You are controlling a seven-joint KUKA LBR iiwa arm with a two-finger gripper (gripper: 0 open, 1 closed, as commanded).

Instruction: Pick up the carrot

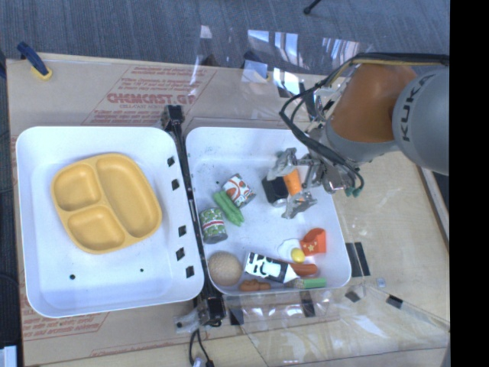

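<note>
Gripper (293, 183): we see its fingers closed around the carrot (292, 181), an orange piece held between them.
Carrot: over the right bin (200, 147), upper middle.
Handling: we judge it light, stiff, smooth plastic; mid-body grip suits.
Neighbours: green bean (228, 207) to the left, well apart.

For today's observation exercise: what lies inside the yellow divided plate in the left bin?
The yellow divided plate in the left bin shows three bare compartments, with nothing covering them. What lies beneath the plate is hidden.
</note>
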